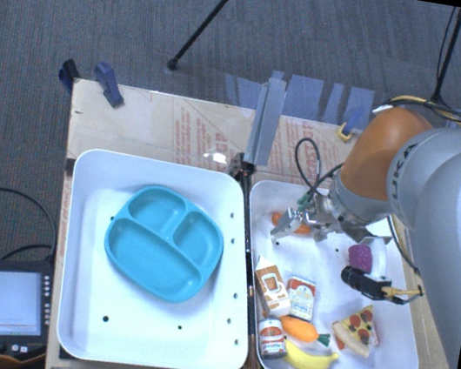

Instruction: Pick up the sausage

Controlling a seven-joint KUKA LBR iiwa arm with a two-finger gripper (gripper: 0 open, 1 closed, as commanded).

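sausage (284, 222) between fingers (305, 222), right bin (398, 363)

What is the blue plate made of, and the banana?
The blue plate looks like smooth plastic: one even colour, soft sheen, moulded compartments. The banana seems to be toy plastic too, uniformly bright yellow and slightly glossy, though rubber or foam can't be ruled out.

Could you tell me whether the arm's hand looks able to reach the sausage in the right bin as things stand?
Probably yes: the hand is right at the small orange-red sausage near the right white bin's far-left corner, with nothing lying over it.
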